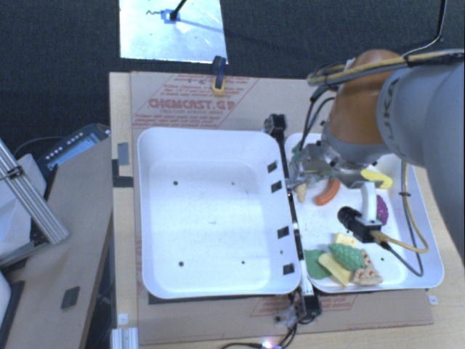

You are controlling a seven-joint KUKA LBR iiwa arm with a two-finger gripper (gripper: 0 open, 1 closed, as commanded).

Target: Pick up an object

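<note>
- Objects for picking lie in the right bin [425, 271], clustered at its near end: a pizza-slice toy [369, 273] at the front, a yellow block [333, 268] just left of it, a green leafy piece [349, 257] resting over them, and a flat green piece [314, 262] beside the divider.
- Just behind that cluster a black cylindrical part [356, 222] with a yellow cable [407, 247] lies across the bin floor.
- A purple piece [382, 209] sits by a white upright part [370, 198], right of the black one.
- Farther in, an orange sausage-shaped toy [328, 191] lies tilted, with a yellow piece [377, 178] to its right.
- The tool [305, 174] hangs low over the far left part of the right bin, near the divider and just beside the orange toy; I cannot tell how its jaws stand, and nothing visible sits between them.
- The grey arm [429, 115] with its orange band [360, 111] comes in from the right above the bin.
- The left bin [211, 217] sits beside it on the counter [123, 107], whose board bears red lettering.
- At the far edge a yellow clip [218, 86] stands on the board, with a shiny sheet [171, 20] beyond it.
</note>
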